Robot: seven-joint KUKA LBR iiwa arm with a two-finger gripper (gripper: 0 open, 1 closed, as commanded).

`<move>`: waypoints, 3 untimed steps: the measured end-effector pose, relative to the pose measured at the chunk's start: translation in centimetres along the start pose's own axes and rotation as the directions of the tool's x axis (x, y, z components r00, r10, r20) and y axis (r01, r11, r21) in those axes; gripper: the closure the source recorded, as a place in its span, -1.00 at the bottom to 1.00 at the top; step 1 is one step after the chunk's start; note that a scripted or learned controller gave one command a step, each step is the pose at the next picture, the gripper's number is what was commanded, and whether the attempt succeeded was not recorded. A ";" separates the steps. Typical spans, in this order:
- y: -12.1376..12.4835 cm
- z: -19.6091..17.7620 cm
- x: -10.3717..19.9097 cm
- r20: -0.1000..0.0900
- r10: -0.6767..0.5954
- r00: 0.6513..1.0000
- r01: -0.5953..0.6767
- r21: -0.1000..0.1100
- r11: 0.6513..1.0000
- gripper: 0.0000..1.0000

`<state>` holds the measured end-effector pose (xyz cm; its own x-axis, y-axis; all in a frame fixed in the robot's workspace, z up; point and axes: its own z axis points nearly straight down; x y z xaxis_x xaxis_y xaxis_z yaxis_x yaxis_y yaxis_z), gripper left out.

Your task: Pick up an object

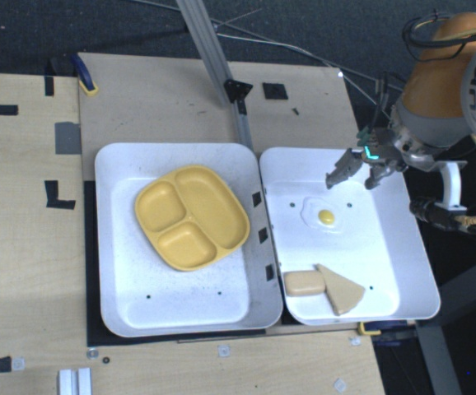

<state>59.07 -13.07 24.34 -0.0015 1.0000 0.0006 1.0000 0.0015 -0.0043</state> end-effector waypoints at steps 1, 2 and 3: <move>0.1 -0.1 0.0 0.000 0.000 1.000 0.000 -0.003 1.000 -1.00; -0.5 6.2 0.3 0.000 0.001 1.000 -0.001 0.003 1.000 -1.00; -1.3 11.7 -0.5 0.001 0.002 1.000 -0.002 0.003 1.000 -1.00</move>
<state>57.70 -13.56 12.62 0.0001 1.0000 -0.0002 1.0000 -0.0001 -0.0072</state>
